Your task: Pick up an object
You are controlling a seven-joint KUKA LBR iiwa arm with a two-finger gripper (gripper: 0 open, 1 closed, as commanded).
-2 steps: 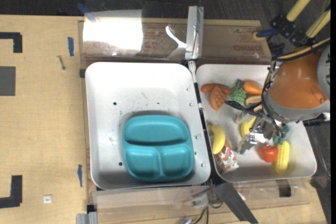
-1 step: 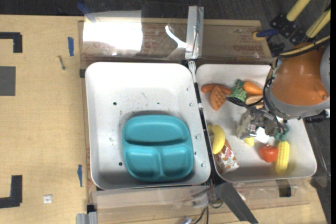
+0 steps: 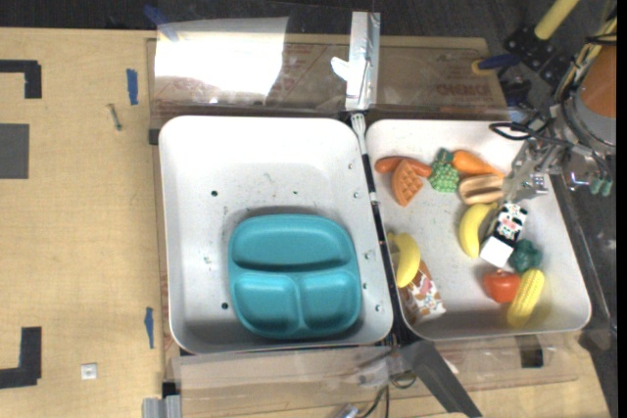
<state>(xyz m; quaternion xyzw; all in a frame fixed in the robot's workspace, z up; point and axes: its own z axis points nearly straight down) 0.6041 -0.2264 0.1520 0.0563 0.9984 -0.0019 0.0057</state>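
- Two white bins are sitting side by side on the bench. The left bin [image 3: 186, 210] is holding a teal divided tray [image 3: 292, 275] toward its near side.
- The right bin [image 3: 573, 308] is packed with toy food, so lots of candidates for the pick.
- Far end of that bin: an orange waffle-looking wedge [image 3: 409, 181], a carrot with a green top [image 3: 458, 163], and a hot dog bun [image 3: 481, 188] just beside it.
- Middle: a banana [image 3: 473, 228] is lying right next to a little black-and-white carton [image 3: 504, 236], which is touching a dark green piece [image 3: 526, 255].
- Near right: a tomato [image 3: 501, 286] is touching a corn cob [image 3: 527, 297].
- Near left, along the divider: a yellow piece [image 3: 406, 257] is resting above a brown patterned packet [image 3: 422, 297].
- The gripper [image 3: 530, 173] is hanging over the far right part of the right bin, just above the carton. Honestly can't tell how far its claw is spread or whether it's gripping anything, it's all a tangle of metal and cables there.
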